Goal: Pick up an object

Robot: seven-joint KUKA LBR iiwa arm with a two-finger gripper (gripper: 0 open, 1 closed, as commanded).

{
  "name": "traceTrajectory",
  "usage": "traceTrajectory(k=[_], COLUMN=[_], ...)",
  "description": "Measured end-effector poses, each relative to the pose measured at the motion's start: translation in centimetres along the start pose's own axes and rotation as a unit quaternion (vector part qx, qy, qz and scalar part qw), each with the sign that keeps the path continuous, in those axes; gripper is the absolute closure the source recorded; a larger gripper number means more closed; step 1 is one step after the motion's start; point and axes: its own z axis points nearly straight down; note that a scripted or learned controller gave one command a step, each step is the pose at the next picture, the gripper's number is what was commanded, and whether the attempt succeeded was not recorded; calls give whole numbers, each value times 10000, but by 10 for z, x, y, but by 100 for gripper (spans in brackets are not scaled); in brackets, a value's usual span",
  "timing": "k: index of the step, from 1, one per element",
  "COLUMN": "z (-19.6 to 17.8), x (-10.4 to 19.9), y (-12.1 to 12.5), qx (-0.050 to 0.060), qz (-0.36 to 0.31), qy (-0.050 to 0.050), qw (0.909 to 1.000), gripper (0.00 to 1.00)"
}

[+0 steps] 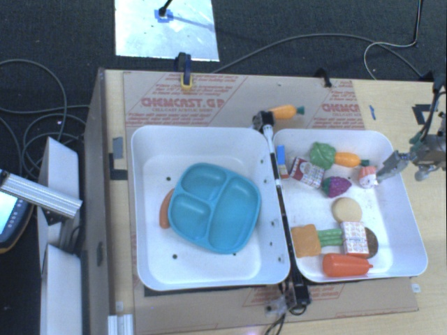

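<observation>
Toy food (338, 185) scattered in right bin (408, 222) — gripper (388, 165) above its right edge, opening indiscernible.

lab | bench (391, 103) (taped cardboard) | loose cables (42, 103) | dark carpet (56, 19)
</observation>
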Motion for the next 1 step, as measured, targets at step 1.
traceTrajectory(k=[1], z=[128], x=[-13], y=[81], qx=[26], qz=[-6], qy=[9], qw=[10000], gripper=[0])
